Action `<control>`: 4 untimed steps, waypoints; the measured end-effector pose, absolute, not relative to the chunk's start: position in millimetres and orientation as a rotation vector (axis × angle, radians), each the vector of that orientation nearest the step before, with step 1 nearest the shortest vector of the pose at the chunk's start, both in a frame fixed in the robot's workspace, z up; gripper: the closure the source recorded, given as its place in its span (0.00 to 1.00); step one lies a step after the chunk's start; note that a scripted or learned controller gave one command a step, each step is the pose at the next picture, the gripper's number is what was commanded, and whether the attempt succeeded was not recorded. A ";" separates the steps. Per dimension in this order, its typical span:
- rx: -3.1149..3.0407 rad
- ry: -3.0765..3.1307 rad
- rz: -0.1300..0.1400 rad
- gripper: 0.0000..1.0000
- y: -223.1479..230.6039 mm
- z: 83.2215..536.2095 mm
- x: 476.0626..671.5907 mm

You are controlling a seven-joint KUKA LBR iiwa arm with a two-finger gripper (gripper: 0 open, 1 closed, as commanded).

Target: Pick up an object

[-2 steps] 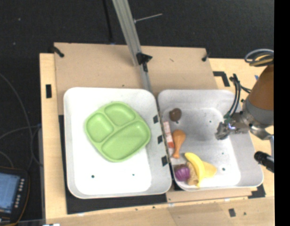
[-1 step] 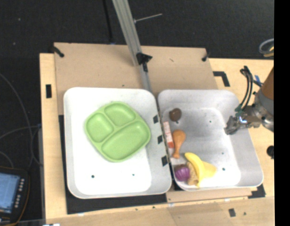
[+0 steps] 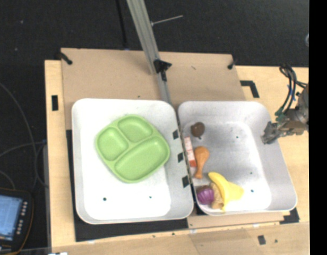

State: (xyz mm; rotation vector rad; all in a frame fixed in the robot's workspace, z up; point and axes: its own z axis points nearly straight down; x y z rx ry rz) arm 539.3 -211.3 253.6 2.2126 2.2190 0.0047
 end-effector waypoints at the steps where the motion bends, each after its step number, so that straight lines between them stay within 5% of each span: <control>1: 2.213 2.228 0.002 1.00 -154.0 248.0 532.7; 4: 2.214 2.229 0.001 1.00 -6.6 239.9 546.9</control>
